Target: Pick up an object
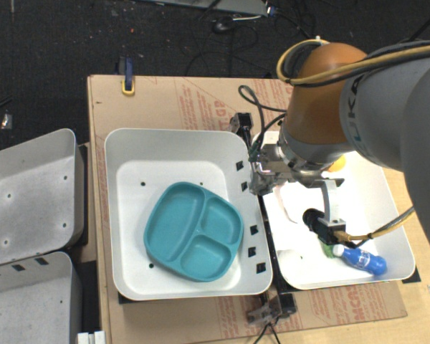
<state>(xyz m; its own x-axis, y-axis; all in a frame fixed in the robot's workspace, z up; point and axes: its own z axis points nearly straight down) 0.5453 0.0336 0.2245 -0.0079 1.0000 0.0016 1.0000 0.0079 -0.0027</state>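
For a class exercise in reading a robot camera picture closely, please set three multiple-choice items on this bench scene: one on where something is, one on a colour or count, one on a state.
1. Where does the divided plate lie?
A. In the left bin
B. In the right bin
C. On the floor beside the bench

2. How many compartments does the plate have?
A. Two
B. Three
C. Five

3. How does the blue bottle sit in the right bin?
A. Standing upright
B. Lying on its side
C. Hanging from the arm

Key:
1. A, the teal plate rests on the floor of the left bin.
2. B, raised ridges split it into one large and two smaller sections.
3. B, the bottle lies flat near the right bin's front corner, in front of the arm.
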